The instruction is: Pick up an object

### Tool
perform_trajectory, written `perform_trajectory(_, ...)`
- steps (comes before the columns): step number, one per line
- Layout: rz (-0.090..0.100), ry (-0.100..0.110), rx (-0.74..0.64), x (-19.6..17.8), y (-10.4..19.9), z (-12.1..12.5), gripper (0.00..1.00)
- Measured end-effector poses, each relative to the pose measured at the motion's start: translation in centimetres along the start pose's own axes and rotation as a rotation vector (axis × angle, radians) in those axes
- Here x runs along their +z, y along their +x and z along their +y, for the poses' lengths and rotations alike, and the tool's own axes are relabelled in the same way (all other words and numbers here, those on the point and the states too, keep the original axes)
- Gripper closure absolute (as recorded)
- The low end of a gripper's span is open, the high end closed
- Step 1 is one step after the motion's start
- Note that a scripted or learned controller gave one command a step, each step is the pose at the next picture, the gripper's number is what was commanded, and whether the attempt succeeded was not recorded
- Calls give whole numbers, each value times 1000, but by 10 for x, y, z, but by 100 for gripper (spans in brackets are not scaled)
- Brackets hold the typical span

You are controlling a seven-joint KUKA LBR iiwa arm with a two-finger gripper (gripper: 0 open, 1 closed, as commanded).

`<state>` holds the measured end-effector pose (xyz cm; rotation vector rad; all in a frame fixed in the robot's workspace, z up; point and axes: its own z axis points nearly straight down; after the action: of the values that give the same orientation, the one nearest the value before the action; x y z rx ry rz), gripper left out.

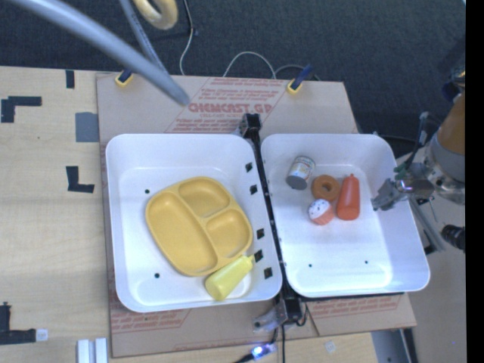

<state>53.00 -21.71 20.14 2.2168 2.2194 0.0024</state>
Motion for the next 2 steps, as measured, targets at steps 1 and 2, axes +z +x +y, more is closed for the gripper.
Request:
perform_trajectory(1,1,2,-1,-31,0,1,100)
perform_trajectory(2,3,6,-4,-20,55,2,100)
